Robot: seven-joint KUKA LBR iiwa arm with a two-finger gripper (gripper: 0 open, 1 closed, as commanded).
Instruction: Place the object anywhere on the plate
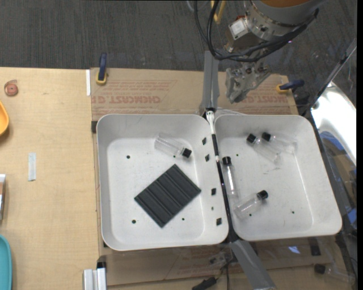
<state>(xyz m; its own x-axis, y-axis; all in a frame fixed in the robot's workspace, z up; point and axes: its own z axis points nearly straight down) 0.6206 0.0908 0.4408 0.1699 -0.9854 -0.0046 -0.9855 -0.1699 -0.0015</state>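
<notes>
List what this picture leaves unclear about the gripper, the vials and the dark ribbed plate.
- gripper: small and blurred above the right bin; finger state unreadable.
- Clear vials: glass fades into the white floor, so their exact count in the right bin is uncertain.
- Vial at the seam between bins: which bin it lies in is unclear.
- dark ribbed plate: material indiscernible.

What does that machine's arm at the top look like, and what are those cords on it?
At the top, the arm is grey metal with an orange band. Black cables and a yellow one loop loosely down beside it, and a small white tag sits on its side. Below hangs the pincer, a silvery-grey metal piece ending in two narrow fingers.
</notes>
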